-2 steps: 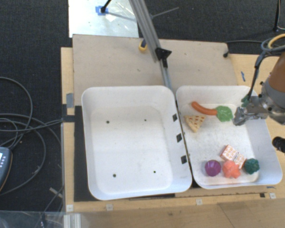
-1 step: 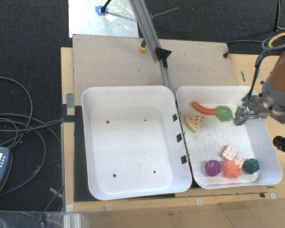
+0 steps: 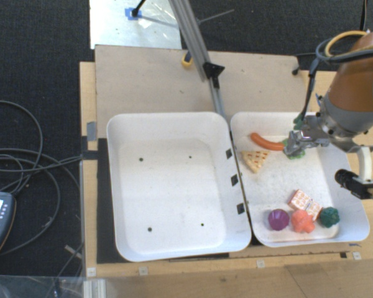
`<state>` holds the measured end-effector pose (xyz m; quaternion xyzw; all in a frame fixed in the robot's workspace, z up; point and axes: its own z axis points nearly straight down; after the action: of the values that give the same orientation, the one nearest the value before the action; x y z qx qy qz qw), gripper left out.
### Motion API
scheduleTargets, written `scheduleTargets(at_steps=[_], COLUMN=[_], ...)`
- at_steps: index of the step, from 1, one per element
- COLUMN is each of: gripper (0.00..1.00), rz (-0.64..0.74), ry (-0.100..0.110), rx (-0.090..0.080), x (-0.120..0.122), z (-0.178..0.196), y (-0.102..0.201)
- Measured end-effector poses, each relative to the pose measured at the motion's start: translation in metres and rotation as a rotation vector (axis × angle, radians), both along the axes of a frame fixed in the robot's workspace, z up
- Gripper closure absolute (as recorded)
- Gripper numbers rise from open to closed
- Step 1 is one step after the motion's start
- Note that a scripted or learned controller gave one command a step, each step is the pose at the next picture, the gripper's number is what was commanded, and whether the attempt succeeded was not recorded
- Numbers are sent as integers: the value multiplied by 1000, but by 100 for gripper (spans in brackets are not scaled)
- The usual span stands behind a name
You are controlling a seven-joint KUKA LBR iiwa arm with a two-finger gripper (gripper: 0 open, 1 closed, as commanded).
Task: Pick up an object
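The arm is reaching in from the right, and its gripper (image 3: pixel 296 144) is sitting low over the back part of the right bin (image 3: pixel 354 228). It's right on top of a small green thing (image 3: pixel 296 153), which is peeking out just under the metal tip. I honestly can't tell how the gripper is set or whether it's got anything, the angle is hiding that bit.

An orange carrot (image 3: pixel 265 142) is lying just to the left of the gripper, with its right end about touching that green thing. A yellow waffle-looking wedge (image 3: pixel 255 161) is sitting a little in front of the carrot, near the bin's left wall.

Down at the front of the same bin, a bunch of toys is crowding together: a purple ball (image 3: pixel 278 219), a pink checkered block (image 3: pixel 303 201), an orange lumpy piece (image 3: pixel 303 221) and a dark green one (image 3: pixel 329 216).

The left bin (image 3: pixel 121 129) is sitting right beside it on the bench (image 3: pixel 149 79).
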<state>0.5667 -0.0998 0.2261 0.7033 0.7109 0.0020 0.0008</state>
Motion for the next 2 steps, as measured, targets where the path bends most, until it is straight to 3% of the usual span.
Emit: scheduleTargets(at_steps=[2], gripper=[100], rz=[-1], ry=[2], rx=[0], x=[29], z=[-9], y=[103])
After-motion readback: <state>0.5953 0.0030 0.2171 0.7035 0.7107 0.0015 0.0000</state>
